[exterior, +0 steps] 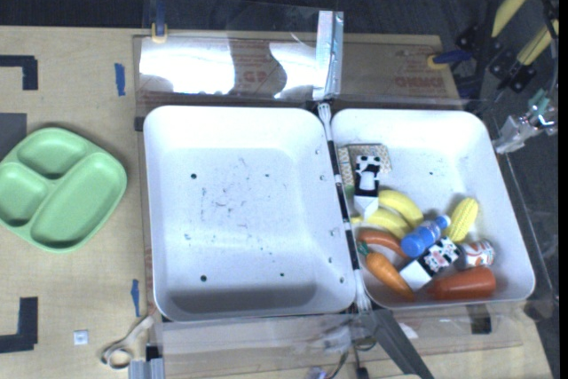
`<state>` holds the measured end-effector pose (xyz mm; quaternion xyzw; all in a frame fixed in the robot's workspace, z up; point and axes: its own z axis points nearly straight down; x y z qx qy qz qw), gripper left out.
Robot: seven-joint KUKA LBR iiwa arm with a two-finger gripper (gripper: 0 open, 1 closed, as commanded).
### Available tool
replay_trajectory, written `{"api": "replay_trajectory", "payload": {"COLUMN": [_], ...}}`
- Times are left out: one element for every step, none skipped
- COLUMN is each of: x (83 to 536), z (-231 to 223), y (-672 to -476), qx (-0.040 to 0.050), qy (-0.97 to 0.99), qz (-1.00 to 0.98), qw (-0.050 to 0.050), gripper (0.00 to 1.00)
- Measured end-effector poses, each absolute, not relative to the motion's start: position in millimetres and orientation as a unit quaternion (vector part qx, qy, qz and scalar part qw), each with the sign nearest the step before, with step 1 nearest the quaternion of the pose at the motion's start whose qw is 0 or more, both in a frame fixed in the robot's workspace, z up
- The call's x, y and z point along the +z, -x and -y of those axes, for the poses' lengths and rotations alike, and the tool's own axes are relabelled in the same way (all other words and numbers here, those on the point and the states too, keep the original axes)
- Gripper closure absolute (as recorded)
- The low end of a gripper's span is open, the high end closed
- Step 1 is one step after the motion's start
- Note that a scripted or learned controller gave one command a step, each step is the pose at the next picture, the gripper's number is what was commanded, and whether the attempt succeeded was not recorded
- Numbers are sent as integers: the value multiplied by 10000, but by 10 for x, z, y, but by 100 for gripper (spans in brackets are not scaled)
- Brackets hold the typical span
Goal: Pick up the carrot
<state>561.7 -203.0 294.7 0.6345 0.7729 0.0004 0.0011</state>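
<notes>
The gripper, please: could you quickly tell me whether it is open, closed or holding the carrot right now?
Gripper: cannot be told from the camera view. The carrot lies in the right bin among the other toys, with nothing gripping it.

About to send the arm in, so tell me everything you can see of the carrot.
The carrot is a small, smooth orange toy, plastic by its look, tapered. It lies flat on a slant near the front left corner of the right bin, close to the divider. A red sausage-like piece borders it above, and a white block overlaps its right end.
</notes>
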Motion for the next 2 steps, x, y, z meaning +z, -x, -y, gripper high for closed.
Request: {"api": "replay_trajectory", "payload": {"x": [2212, 1458], "z": [1871, 1900], "y": [-6141, -5169], "qx": [2, 3], "qy": [-6792, -6899], "qz": [-7339, -7239], "qw": [-3, -1], "gripper": [100, 100]}}
